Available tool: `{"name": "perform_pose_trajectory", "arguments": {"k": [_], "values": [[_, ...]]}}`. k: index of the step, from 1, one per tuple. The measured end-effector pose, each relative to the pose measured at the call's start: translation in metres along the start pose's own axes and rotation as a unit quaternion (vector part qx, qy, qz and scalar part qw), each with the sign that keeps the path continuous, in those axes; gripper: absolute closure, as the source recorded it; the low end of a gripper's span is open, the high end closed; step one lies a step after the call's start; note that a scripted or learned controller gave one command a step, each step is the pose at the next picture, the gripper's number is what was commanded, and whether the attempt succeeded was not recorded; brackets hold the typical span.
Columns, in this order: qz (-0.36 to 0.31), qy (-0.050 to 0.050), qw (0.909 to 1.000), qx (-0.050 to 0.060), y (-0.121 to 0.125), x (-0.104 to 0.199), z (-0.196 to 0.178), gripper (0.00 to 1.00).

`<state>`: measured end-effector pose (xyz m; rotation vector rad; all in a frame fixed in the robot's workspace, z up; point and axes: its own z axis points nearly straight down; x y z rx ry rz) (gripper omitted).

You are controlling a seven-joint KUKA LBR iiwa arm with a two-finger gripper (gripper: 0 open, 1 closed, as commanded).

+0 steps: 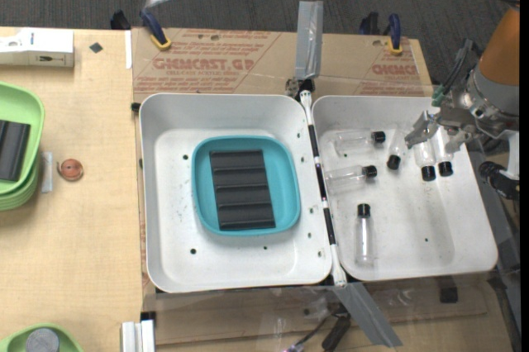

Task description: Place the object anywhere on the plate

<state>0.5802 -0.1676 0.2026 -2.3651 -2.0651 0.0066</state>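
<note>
The gripper point(431, 132) hangs over the right bin's point(463, 247) upper right, above clear vials point(362, 233) with black caps; whether its fingers are open I cannot tell; vials look light, slick, perhaps fragile, best pinched mid-body; the teal plate point(285, 177) lies centre-left.

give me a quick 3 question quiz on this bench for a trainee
1. True or false: the teal plate lies in the left bin.
2. Where are the clear vials with black caps, such as the vial lying nearest the front? A) on the plate B) in the right bin C) on the wooden bench
3. Fill in: the hand is above the ____ bin.

Key: 1 true. 2 B. 3 right.
</note>
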Motion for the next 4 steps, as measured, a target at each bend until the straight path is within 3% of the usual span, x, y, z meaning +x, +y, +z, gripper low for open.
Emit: {"name": "perform_pose_trajectory", "arguments": {"k": [1,2,3,4], "values": [[-0.018,0.001,0.9998,0.0,-0.042,0.068,0.028,1.0],[-0.079,0.0,0.9969,-0.001,-0.062,0.142,-0.023,1.0],[-0.188,0.0,0.9822,0.0,-0.085,0.215,0.012,1.0],[-0.187,0.0,0.9823,0.0,-0.085,0.214,0.012,0.0]]}}
